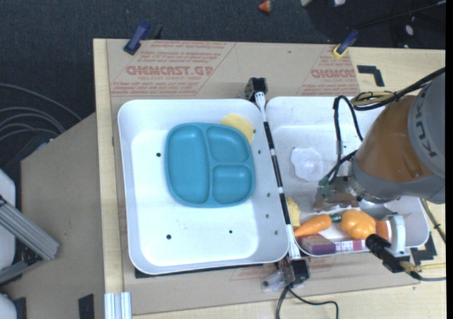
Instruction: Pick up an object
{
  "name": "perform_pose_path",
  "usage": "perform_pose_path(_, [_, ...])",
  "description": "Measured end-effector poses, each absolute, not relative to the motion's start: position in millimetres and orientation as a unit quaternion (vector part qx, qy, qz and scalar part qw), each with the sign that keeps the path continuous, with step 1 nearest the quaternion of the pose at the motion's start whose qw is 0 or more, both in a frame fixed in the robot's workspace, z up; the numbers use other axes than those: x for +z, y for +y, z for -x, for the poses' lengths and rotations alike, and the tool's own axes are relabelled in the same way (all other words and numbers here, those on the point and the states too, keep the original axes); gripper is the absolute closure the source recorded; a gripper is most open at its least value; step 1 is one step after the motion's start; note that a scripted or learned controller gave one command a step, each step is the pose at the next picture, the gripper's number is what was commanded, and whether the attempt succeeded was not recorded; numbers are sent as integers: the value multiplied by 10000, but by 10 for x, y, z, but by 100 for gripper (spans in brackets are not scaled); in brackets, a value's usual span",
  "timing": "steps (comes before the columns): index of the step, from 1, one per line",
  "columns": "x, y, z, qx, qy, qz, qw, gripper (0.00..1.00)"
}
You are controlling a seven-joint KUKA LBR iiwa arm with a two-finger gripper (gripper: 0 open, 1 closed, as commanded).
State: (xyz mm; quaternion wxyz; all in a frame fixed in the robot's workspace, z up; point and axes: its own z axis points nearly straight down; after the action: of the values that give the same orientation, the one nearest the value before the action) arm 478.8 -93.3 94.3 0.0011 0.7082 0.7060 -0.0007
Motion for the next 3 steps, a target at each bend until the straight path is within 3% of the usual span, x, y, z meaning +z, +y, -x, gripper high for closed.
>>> perform_pose_path(1, [1847, -684, -4795, 2, 7074, -7068, 0, 100])
perform_pose_path(2, [1306, -1189, -4784, -7, 7068, -7074, -9, 100])
perform_pose_path(3, [1307, -1186, -4788, -4, 7070, -7072, -7, 0])
